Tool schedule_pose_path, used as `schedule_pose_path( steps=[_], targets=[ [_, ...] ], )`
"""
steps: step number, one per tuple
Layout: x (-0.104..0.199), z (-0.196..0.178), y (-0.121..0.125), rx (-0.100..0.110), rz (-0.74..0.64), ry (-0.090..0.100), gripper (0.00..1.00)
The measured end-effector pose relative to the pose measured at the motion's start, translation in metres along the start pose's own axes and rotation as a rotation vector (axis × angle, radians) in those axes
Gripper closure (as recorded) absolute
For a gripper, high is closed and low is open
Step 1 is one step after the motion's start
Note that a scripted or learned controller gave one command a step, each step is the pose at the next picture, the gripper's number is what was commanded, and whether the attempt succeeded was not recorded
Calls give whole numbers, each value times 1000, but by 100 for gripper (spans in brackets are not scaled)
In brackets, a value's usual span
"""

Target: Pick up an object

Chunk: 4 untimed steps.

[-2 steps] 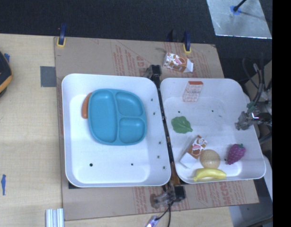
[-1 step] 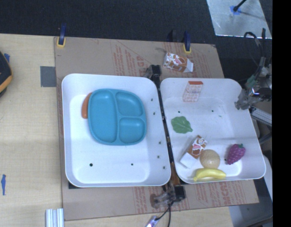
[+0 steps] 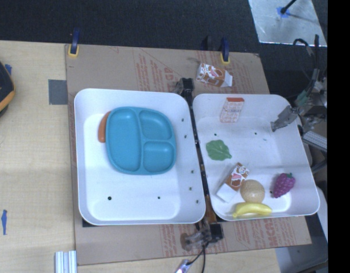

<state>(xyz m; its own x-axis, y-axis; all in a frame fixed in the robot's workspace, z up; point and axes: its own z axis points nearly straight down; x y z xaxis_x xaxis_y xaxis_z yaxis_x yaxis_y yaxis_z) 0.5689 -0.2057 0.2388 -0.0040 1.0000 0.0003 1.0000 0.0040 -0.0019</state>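
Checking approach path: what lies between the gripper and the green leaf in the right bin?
In the camera view, bare white bin floor lies between the gripper and the green leaf, apart from small dark dots.

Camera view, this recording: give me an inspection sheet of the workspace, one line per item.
Surface: wooden bench under cardboard sheet, bearing left bin and right bin.
Job's things: right bin holds green leaf, purple grapes, banana, onion, small carton, clear packet.
Clutter: blue divided plate in left bin, an orange thing under its edge; a wrapper on the cardboard.
Grippers: gripper at right bin's far right rim, holding nothing.
Cables: wires at the near clamp.
Surroundings: dark floor.
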Motion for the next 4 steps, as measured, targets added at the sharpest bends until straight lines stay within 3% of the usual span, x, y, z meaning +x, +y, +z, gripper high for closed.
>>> schedule_pose_path(
  steps=[1, 2, 3, 4],
  targets=[
    [-2, 42, -64, 3, -1, -1, 0],
    [-2, 31, -64, 3, -4, -1, 100],
    [-2, 32, -64, 4, -4, -1, 0],
    [-3, 21, -63, 4, -6, -1, 100]
  ],
)
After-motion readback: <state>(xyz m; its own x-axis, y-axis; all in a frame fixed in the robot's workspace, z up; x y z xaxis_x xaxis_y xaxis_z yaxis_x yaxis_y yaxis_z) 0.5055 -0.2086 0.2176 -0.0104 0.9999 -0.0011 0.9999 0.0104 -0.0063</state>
